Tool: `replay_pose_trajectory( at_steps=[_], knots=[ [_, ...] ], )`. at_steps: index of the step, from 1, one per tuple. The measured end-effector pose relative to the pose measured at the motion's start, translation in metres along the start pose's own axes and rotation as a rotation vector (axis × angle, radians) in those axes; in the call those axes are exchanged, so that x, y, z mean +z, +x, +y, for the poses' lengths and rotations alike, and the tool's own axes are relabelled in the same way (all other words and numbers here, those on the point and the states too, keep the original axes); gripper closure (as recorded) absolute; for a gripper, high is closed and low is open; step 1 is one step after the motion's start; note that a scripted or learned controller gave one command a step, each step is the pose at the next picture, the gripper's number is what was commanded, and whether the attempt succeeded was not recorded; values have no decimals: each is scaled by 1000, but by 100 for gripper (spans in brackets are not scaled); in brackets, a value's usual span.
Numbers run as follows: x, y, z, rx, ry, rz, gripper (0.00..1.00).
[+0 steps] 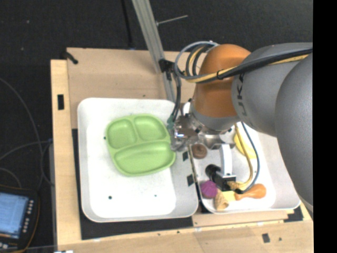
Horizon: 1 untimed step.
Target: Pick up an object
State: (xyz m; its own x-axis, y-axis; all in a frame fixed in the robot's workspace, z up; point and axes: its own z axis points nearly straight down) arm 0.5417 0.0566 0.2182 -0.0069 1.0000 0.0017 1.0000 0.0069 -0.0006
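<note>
A light green divided plate (138, 144) lies in the left bin (95, 194), toward its right side. My gripper (179, 133) hangs at the plate's right rim, over the strip between the two bins, and the bulky orange and grey wrist above hides most of it. In the front of the right bin (284, 199) lie a purple lump (209, 189), a tan piece (225, 198) and an orange pear-shaped thing (252, 192). A small brown round thing (199, 151) sits just below the wrist.
The arm covers most of the right bin. A slanted metal rail (150, 36) rises behind the bins. The wooden bench edge (63, 141) runs along the left.
</note>
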Motion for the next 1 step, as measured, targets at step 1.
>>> replay_pose_trajectory(
  at_steps=[1],
  knots=[
    [0,-3,1,6,-2,-1,0]
  ],
)
